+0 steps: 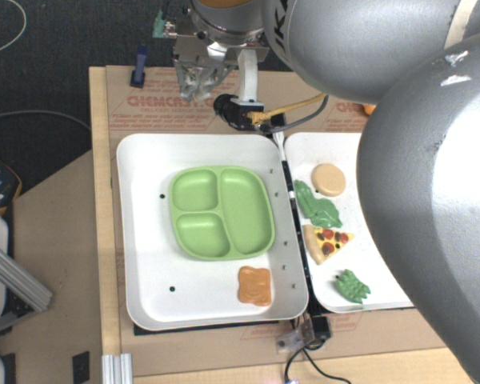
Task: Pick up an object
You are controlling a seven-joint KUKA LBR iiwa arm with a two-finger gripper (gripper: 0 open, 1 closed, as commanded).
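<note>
My gripper hangs high over the bench's back edge, just behind the left bin, with nothing seen in it. In that bin lie a green divided plate and, near the front right corner, an orange-brown toy food piece. The right bin holds a round tan cookie, a green leafy piece, a pizza slice and a small green piece. The arm's grey body covers the right side of that bin.
The bins stand on a cardboard sheet. A small blue object lies at the sheet's back left corner. Metal framing stands at the left of the bench.
</note>
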